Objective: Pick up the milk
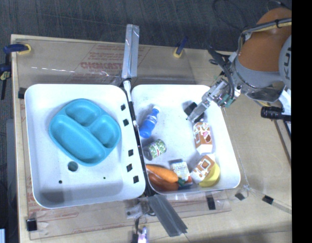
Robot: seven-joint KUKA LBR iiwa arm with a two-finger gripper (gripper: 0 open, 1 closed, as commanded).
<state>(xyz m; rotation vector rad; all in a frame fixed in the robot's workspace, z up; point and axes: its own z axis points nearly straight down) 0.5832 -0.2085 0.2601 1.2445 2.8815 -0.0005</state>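
The milk [203,135] is a white carton with a red-brown print, lying on its side by the right wall of the right bin [171,92]. A second, similar carton [202,167] lies lower down, against a banana. My gripper [192,112] hangs over the bin's upper right part, just up and left of the milk. Its two dark fingers [188,107] stand apart, open, with nothing between them. The grey wrist with the orange band [262,44] reaches in from the right.
The right bin also holds a blue bottle [148,122], a green can [155,149], a carrot [162,174], a small box [179,168] and a yellow banana [213,175]. A blue divided plate [85,130] lies in the left bin [39,181].
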